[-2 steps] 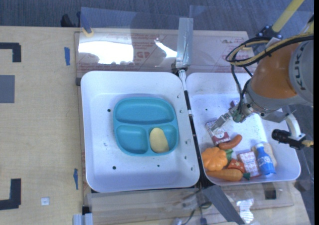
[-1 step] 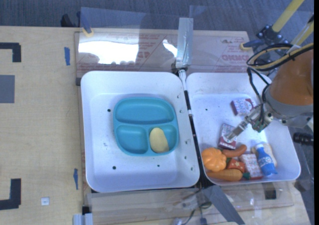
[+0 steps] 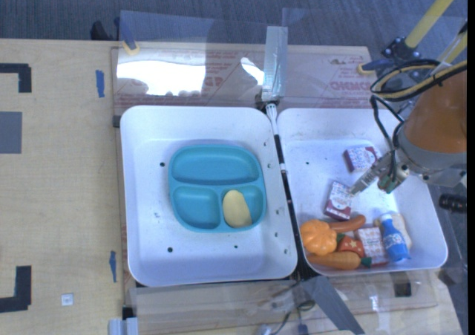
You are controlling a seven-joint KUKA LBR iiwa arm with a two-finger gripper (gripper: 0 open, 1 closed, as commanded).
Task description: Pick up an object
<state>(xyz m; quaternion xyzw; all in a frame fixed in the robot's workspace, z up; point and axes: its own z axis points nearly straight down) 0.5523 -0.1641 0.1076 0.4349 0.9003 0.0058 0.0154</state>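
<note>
My gripper [image 3: 373,175] hangs over the right bin [image 3: 312,149], reaching in from the right under the orange wrist band. Its tips sit between two small red-and-white packets: one [image 3: 360,156] just up-left of it, the other [image 3: 339,200] down-left. At the bin's front lie an orange pumpkin-like toy [image 3: 318,237], a red sausage-like piece [image 3: 350,223], another packet [image 3: 369,244] and a blue-and-white bottle [image 3: 393,238]. Nothing shows between the fingers.
The left bin [image 3: 141,177] holds a teal divided tray [image 3: 215,170] with a yellow potato-shaped object [image 3: 237,209] in its lower right compartment. Black cables [image 3: 386,103] loop above the right bin's far right corner. A clear panel stands behind both bins.
</note>
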